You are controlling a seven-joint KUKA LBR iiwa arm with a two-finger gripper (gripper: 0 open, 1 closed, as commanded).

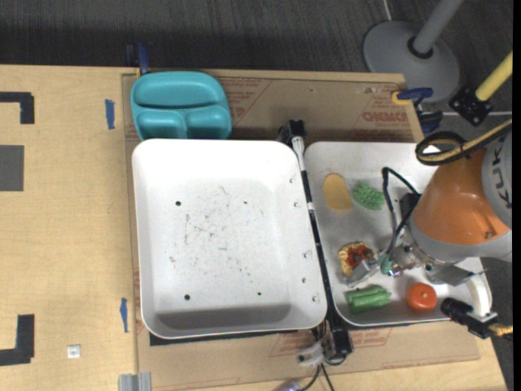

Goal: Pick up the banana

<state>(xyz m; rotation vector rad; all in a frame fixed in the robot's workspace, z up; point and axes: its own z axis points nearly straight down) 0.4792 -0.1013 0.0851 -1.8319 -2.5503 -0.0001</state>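
A pale yellow, rounded piece that I take for the banana (337, 191) lies at the back left of the right bin (358, 155). My gripper (384, 264) hangs low over the middle of that bin, well in front of the banana and apart from it. It sits right beside a small red-and-yellow item (355, 257). The orange band of the arm (456, 210) covers the bin's right half.
A green bumpy piece (368, 195) lies just right of the banana. A green cucumber-like piece (368, 298) and a red tomato-like piece (421, 297) rest near the front wall. The left white bin (163, 300) adjoins it, with a teal divided tray (181, 104) behind.
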